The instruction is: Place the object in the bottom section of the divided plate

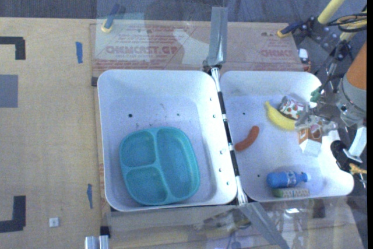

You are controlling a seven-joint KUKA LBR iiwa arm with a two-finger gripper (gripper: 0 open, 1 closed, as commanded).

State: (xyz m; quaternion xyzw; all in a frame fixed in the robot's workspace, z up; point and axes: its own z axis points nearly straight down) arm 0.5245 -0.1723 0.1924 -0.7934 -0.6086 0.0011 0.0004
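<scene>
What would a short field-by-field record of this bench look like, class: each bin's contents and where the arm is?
left bin: teal divided plate, three sections, nothing in them
right bin: banana, sausage, blue bottle, small printed cartons
arm: over the right bin's right edge
hand: near the cartons; finger state unclear
task state: no object on the plate yet

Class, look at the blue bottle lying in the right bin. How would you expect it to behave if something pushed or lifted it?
The blue bottle lies on its side on the right bin's smooth floor, so a sideways push would probably make it roll. Its rounded, glossy-looking body may slip in a pinch. It looks like a small plastic toy, so likely light and stiff.
</scene>
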